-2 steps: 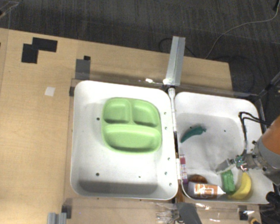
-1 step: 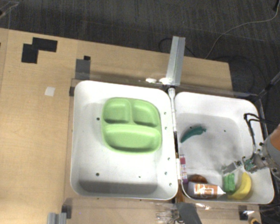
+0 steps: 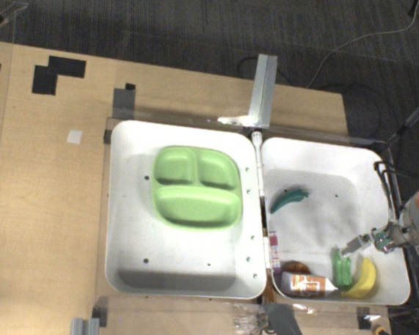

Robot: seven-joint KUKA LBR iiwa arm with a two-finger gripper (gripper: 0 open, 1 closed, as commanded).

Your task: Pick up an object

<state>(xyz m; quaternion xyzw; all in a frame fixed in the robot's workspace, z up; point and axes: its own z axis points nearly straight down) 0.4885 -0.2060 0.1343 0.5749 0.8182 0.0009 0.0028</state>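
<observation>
In the right bin (image 3: 320, 166) a dark green pepper-like object (image 3: 289, 199) lies left of the middle. Along the front wall sit a brown bottle with a white label (image 3: 306, 283), a light green object (image 3: 342, 271) and a yellow banana (image 3: 365, 278). My gripper (image 3: 365, 243) reaches in from the right edge, low over the bin's right side, just above and behind the light green object and the banana. I see nothing held in it.
The left bin (image 3: 126, 192) holds a green divided plate (image 3: 196, 186). A small pink-and-white item (image 3: 271, 244) lies against the divider between the bins. A metal post (image 3: 264, 87) stands behind the bins. Cables run along the right bin's right wall (image 3: 391, 192).
</observation>
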